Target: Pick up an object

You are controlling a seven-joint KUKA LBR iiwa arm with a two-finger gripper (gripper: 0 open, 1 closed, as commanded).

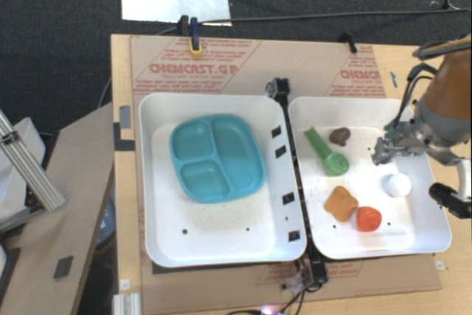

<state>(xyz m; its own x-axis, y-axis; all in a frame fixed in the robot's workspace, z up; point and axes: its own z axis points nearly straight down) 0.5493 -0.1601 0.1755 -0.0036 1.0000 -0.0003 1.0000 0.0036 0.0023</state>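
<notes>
Now we see the tool (383, 151) low over the right bin (420, 238); whether it grips, we cannot tell.
Just below it lies a white ball (398, 185); leftward sit 2 others, a brown lump (339, 135) and green scoop (327, 153).

Place: a robotics lab or test bench.
Evidence: two white bins (221, 247) on protective board printed "CHEMCAST GP" (195, 70); beside the bins, clamps (193, 37), aluminium framing (29, 170), dark carpet (59, 11).

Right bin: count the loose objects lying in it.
5: green scoop at left, brown lump behind it, orange piece in front, red ball beside that, white ball at right. The arm may hide more.
</notes>
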